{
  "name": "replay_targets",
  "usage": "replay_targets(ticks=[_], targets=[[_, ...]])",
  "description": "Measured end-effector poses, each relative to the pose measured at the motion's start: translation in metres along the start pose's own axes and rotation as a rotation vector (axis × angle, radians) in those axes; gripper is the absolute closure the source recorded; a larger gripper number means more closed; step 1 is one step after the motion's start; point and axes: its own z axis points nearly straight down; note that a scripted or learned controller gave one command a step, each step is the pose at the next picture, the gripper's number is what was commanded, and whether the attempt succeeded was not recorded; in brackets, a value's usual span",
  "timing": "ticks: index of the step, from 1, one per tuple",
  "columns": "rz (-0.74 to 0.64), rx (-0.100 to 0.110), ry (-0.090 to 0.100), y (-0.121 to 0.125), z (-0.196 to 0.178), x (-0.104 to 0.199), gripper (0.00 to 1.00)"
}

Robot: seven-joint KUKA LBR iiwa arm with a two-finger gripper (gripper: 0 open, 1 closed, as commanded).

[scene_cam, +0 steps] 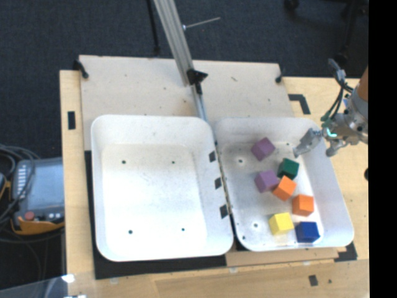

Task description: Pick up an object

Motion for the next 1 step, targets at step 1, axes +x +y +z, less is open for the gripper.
replay_targets(ticks=[1], targets=[[-0.001,-0.005,-0.001,0.0009,-0.0026,0.0001,0.0]])
